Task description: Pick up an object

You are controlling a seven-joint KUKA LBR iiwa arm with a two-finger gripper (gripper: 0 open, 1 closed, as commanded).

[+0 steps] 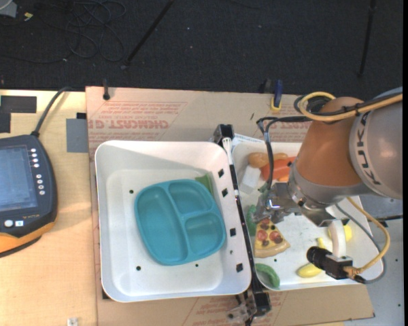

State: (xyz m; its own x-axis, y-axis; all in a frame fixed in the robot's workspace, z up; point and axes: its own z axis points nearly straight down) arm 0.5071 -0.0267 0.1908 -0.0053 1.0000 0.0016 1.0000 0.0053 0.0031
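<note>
The toy pizza slice (270,239) lies in the right bin (296,277), just below my gripper (266,208). I cannot tell how my gripper stands or whether it grips anything.

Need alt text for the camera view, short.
The KUKA arm reaches from the right over the right bin, above a toy pizza slice among other small toys. The left bin holds a teal divided tray. A teach pendant lies far left.

Tray (179,221) in left bin (115,182)
</note>
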